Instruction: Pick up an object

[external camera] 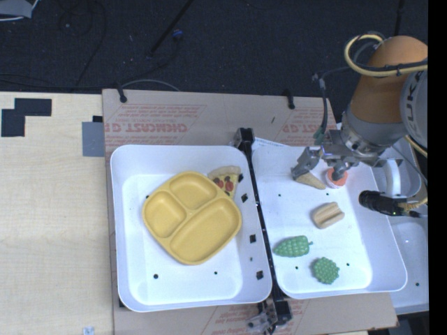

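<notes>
From the camera above the bench, you see 2 white bins side by side. The left bin (133, 187) holds a yellow divided plate (192, 217) with 3 compartments, sitting near the middle and turned at an angle. At the plate's 1 o'clock, touching its rim, lies a toy pizza slice (226, 179).

The right bin (377, 257) holds the rest of the toys. A tan bread roll (327, 215) lies near the bin's centre. At the roll's 7 o'clock is a green pepper-like piece (291, 246), and at the roll's 6 o'clock, nearer the front rim, a round green bumpy piece (325, 270). The 2 green pieces sit near each other but apart.

The arm comes in from 3 o'clock, its orange band (387, 75) high above the bin's back-right corner. The gripper (323, 166) hangs low over the back part of the right bin, at the roll's 12 o'clock. Its fingers (305, 165) are spread apart and grasp nothing. A pale wedge (311, 181) lies just below the left finger, and a small orange and white piece (338, 178) sits just beside it under the right finger. You cannot tell whether the fingers touch either one.
</notes>
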Available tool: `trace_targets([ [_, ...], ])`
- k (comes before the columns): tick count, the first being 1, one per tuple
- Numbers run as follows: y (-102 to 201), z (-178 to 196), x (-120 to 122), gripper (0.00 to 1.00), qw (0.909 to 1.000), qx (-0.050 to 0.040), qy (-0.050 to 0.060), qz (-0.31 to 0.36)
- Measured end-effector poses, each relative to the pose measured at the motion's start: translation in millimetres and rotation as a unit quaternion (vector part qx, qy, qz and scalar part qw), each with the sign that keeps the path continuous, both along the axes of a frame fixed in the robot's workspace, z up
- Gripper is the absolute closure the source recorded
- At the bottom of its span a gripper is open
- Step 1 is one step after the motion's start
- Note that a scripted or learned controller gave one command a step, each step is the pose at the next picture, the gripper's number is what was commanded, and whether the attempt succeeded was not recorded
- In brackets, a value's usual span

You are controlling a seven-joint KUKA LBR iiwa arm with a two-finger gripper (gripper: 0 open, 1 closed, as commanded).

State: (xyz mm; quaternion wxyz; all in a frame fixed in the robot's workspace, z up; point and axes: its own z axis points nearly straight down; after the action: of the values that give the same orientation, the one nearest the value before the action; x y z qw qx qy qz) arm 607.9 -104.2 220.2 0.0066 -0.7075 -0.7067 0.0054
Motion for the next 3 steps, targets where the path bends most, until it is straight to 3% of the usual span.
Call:
trace_targets([
  [1,0.0,8.1,2.5,0.0,1.0,-0.0005,-0.007,0.001],
  [3,-1.7,-99.6,0.1,0.0,1.0,-0.0004,-0.005,0.0],
])
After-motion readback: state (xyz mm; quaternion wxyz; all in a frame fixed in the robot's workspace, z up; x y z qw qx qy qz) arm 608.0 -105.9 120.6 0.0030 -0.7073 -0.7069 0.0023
